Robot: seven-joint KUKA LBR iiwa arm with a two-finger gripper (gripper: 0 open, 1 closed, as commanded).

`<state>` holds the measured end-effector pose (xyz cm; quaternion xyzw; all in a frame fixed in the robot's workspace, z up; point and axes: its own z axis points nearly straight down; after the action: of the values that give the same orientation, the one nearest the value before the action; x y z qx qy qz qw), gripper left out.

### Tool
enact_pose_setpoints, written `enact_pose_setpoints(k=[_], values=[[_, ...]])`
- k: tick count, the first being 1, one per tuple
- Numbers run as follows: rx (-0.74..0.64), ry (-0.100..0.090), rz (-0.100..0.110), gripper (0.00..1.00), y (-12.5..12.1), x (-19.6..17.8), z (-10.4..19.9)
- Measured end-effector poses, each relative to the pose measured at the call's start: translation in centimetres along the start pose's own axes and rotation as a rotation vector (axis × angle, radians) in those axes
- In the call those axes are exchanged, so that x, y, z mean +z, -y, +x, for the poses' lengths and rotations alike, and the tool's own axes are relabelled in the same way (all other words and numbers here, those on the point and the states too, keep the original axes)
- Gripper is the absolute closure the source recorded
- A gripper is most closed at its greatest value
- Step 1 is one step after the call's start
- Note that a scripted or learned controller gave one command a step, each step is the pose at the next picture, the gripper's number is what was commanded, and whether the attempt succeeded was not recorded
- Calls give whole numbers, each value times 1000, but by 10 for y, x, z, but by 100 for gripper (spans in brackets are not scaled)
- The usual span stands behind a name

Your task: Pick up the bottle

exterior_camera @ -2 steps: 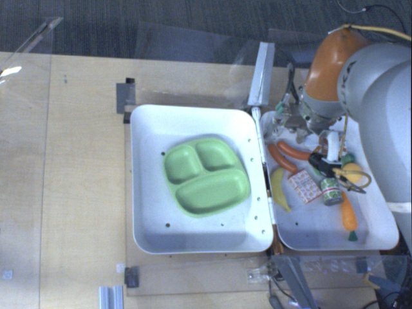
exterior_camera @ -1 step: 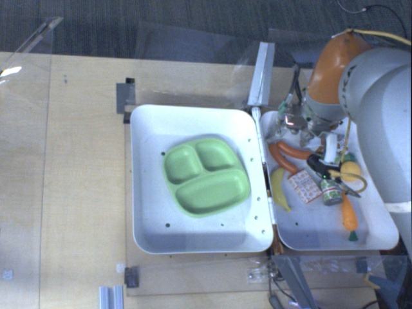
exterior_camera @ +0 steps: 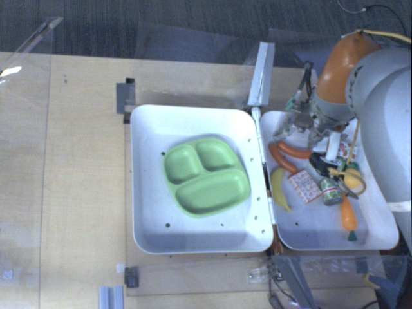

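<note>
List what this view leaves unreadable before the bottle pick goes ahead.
- Gripper: too small and blurred to read, crowded by wrist hardware.
- Bottle: label too small; partly hidden among clutter.
- Right bin: far side covered by the arm.
- Packet: print illegible.

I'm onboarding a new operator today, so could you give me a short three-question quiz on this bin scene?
1. True or false: the green divided plate lies in the left bin.
2. Which lies nearest the right bin's front edge? A) hot dog B) carrot C) banana
3. Fill in: the end effector hangs over the ____ bin, near its far edge.

Key: 1 true; 2 B; 3 right.
</note>
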<state>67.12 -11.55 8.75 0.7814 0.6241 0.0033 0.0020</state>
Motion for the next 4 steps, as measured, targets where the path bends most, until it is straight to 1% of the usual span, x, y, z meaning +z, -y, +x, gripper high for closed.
enact_pose_setpoints(k=[1, 2, 3, 4], values=[[-7, 6, 3, 0, 7, 0, 26], [-7, 7, 2, 0, 7, 0, 26], [-95, 2, -2, 0, 21, -1, 29], [55, 7, 8, 0, 9, 0, 29]])
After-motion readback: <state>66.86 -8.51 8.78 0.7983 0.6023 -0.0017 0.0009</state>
